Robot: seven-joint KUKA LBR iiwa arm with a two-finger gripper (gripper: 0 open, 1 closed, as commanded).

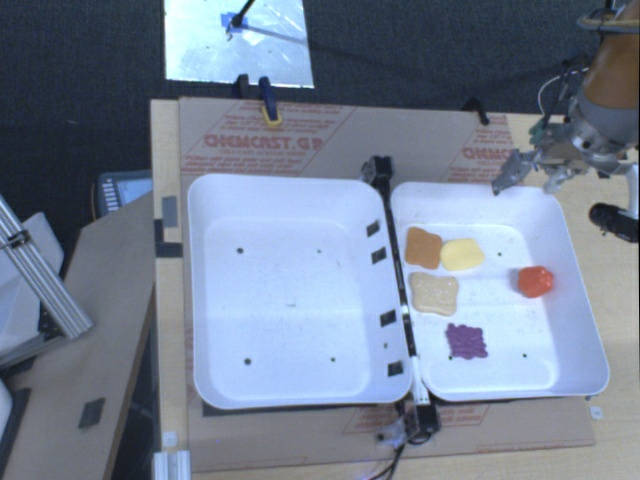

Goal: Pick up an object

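The purple piece [466, 340] lies nearest, on the floor of the right bin [575, 368], toward its near left part. Just beyond it sits a tan slab [434, 293], and past that an orange block [423, 248] with a yellow piece [462, 255] touching its right side. A red ball [535, 281] rests alone farther right, apart from the rest. The left bin [290, 298] sits beside the right one, the two meeting at a dark hinge strip [392, 288] down the middle. Both stand on a cardboard sheet [330, 133].

The gripper [530, 168] hangs at the far right, over the far rim of the right bin, well apart from every piece. Its fingers are spread apart with nothing between them. The arm [610, 88] rises behind it toward the upper right.
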